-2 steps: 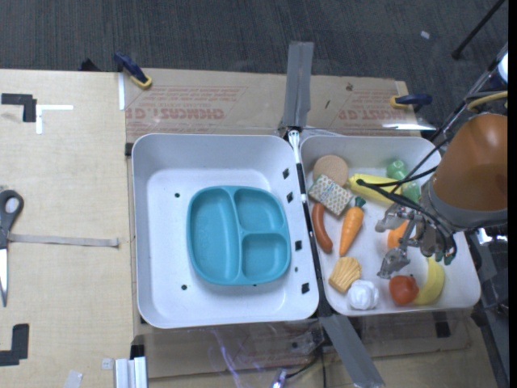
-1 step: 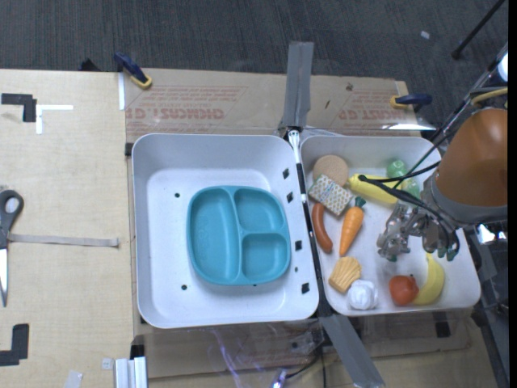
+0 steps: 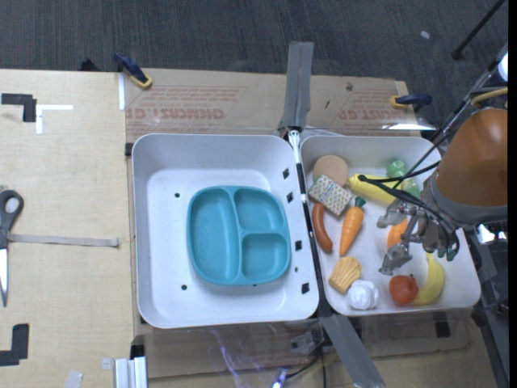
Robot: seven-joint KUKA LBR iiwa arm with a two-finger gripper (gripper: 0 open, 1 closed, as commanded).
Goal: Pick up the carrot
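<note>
Here the carrot (image 3: 350, 228) lies near-upright, green top toward the far rim, while the hand's (image 3: 398, 257) state is unclear

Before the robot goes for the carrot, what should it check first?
1. Carrot in sight, in the right bin: ok.
2. Top of the carrot uncovered: ok, nothing lies on it.
3. Room around it: not ok, the sausage lies close on one side and the patterned block sits at its leafy end.
4. Tool over the carrot: not ok, it hangs further right, above the tomato and banana.
5. Tool fingers ready: cannot tell.
6. Nothing caught in the tool already: cannot tell.
</note>
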